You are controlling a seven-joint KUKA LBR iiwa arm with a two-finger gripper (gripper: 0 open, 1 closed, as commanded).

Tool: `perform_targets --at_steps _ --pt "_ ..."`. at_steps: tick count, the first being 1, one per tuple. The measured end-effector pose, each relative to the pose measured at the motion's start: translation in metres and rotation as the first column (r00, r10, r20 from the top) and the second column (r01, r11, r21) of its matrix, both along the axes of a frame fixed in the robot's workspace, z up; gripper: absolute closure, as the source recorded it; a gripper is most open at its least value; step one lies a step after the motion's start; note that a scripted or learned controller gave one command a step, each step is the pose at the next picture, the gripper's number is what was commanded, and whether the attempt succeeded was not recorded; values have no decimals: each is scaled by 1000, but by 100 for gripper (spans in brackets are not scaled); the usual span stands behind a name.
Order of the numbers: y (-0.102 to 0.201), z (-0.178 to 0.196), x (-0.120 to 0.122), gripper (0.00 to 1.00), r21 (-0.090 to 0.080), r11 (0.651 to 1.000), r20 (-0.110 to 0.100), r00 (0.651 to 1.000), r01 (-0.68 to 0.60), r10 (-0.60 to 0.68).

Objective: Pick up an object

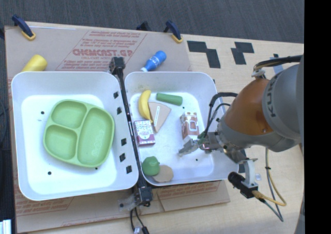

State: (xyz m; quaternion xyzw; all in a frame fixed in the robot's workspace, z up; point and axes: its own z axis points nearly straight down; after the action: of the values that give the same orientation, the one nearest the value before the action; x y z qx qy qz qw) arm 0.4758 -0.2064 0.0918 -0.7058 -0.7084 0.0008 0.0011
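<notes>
The grey arm with its orange band (253, 111) reaches in from the right, its two-finger gripper (187, 149) low in the right white bin (207, 80), fingers parted and holding nothing, just below a brown rectangular snack packet (189, 125). A green divided plate (78, 133) lies in the left white bin (20, 124).

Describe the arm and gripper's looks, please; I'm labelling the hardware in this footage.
The arm is bulky and rounded, grey with a broad orange band above the wrist. Black cables loop beside the wrist, and a yellowish one trails below. The gripper is small, metallic grey.
</notes>
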Motion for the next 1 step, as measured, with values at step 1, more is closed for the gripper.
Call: perform_targets --at_steps 1 --pt "46 0 44 0 1 1000 0 1000 -5 5"
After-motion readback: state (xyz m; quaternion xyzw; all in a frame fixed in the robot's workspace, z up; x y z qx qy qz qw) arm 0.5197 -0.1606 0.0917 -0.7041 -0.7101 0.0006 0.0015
